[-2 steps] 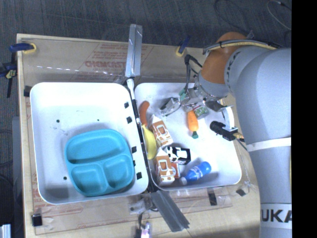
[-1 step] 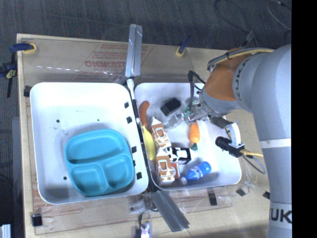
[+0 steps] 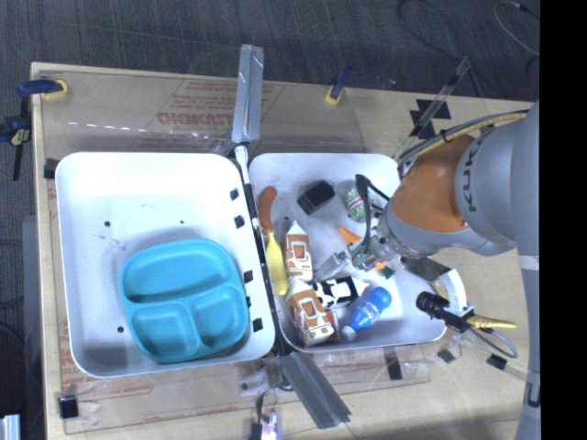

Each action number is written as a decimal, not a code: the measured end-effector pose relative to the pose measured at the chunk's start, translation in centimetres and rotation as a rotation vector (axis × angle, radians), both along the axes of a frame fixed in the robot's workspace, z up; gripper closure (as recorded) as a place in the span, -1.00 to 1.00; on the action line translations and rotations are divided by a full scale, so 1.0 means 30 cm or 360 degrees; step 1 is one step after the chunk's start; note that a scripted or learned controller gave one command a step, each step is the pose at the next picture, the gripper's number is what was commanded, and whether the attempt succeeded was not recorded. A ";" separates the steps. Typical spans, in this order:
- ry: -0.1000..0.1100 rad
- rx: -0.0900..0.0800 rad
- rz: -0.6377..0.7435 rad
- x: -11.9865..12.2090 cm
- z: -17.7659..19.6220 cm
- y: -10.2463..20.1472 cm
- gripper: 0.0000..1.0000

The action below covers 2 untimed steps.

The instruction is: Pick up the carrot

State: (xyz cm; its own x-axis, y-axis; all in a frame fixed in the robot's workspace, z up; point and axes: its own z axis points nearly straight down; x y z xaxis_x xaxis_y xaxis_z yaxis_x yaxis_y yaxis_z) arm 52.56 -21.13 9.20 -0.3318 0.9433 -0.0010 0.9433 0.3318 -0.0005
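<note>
The carrot (image 3: 348,235) shows as a small orange sliver in the middle of the right bin (image 3: 303,170), partly covered by the arm. The gripper (image 3: 370,257) hangs low over the bin just right of and below the carrot, under the orange-banded wrist (image 3: 429,198). I cannot see whether it touches the carrot.
The right bin is crowded: a sausage (image 3: 267,207), a banana (image 3: 274,262), a black block (image 3: 316,195), a can (image 3: 351,200), two cartons (image 3: 298,253) (image 3: 312,315), a blue bottle (image 3: 367,308). In the left bin (image 3: 92,181) lies a blue divided tray (image 3: 186,297).
</note>
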 end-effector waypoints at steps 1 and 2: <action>0.0000 -0.0001 0.0007 0.002 0.032 0.001 1.00; 0.0000 0.0001 -0.0257 -0.142 0.407 0.118 1.00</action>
State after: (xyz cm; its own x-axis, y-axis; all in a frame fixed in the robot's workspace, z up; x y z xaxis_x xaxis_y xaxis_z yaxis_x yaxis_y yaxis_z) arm 48.31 -17.60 21.42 -0.1760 0.9844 -0.0003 0.9844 0.1760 -0.0005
